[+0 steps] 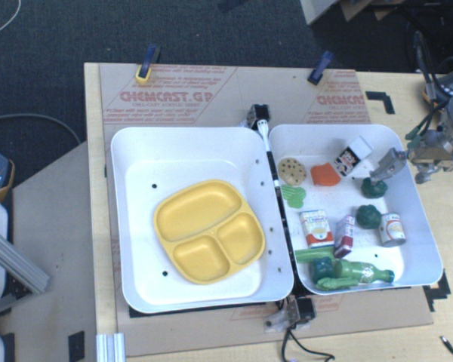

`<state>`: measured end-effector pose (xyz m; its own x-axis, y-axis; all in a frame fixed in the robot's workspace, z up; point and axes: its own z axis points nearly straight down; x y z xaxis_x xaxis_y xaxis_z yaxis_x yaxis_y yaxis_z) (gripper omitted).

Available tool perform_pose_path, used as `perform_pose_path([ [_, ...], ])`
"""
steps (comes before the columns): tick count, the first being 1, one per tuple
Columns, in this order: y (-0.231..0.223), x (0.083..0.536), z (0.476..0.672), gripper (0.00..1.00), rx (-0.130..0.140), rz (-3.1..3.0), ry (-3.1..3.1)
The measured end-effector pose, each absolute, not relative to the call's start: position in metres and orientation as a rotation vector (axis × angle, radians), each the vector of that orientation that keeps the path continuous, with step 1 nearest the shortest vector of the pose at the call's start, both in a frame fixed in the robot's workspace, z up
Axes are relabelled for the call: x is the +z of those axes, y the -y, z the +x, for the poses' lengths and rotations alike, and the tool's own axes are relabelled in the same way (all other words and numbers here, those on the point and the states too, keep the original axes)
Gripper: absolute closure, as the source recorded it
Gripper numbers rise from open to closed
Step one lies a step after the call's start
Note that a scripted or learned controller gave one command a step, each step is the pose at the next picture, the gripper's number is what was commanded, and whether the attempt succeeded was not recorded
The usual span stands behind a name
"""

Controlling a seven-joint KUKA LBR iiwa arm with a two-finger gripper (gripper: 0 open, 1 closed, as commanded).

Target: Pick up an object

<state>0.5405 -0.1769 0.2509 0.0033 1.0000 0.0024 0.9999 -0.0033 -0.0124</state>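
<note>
Dark green lump (pixel 374 188) sits near the far right wall of the right bin (pixel 432 256), the closest candidate as my arm (pixel 430 154) reaches in from the right, its tip hanging just above and beside the piece. Whether my grip is apart or together cannot be told from this slanted view, and nothing shows as held. The lump lies fairly free: a white box (pixel 350 159) stands near on its upper left, a second dark green ball (pixel 368 216) lies just below it, and a small tin can (pixel 392 229) is a little farther down. To do this well, I judge that I should centre directly over the lump before descending, come down straight rather than at a slant, and close only once the piece is truly bracketed. The bin wall is near, so drifting rightward risks a scrape. A rounded shape may squirt out sideways; a slow, level squeeze and a gentle lift seem wise. The yellow tray (pixel 209 231) in the left bin (pixel 136 164) plays no part.
</note>
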Motion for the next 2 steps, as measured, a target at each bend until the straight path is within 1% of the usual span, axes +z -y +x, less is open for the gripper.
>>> perform_pose_path([
  [1,0.176,0.258,0.543,0.0,0.0,-2.222,2.222],
  [2,0.175,0.196,0.549,0.0,0.005,-2.217,2.217],
])
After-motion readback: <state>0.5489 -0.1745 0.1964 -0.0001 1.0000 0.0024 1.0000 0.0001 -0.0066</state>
